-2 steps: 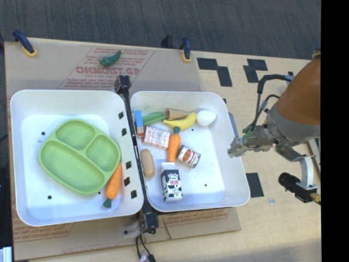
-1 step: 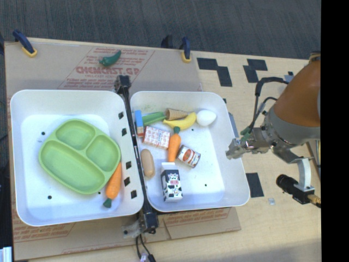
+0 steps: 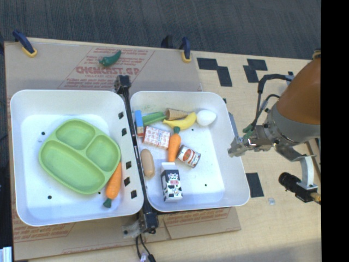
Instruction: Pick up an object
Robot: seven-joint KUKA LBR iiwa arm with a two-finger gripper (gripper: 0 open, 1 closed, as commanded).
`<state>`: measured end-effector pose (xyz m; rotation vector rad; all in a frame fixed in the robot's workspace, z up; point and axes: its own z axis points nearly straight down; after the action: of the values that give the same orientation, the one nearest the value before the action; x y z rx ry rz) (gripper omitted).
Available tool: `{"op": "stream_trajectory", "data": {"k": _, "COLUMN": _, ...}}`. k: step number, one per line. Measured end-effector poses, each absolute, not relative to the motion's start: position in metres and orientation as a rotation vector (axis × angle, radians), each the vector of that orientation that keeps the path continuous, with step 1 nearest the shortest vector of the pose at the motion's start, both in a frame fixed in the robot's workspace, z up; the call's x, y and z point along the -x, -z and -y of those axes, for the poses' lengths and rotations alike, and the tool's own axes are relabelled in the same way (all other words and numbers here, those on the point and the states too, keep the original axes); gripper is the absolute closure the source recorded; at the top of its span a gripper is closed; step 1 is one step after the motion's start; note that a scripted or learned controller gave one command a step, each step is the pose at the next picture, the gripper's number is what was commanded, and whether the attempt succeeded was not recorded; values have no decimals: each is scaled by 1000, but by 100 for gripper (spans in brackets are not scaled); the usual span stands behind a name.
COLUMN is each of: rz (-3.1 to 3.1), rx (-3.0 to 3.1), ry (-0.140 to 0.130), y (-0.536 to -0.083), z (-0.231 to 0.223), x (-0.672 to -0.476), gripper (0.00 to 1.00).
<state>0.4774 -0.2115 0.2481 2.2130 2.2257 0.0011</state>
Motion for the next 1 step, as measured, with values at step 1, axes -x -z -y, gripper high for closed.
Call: {"op": "stream_trajectory", "data": {"k": 1, "rz": -2229, "rx": -2215, "ry": 2, "y": -240, "z": 211, "x": -477, "gripper": 100}}
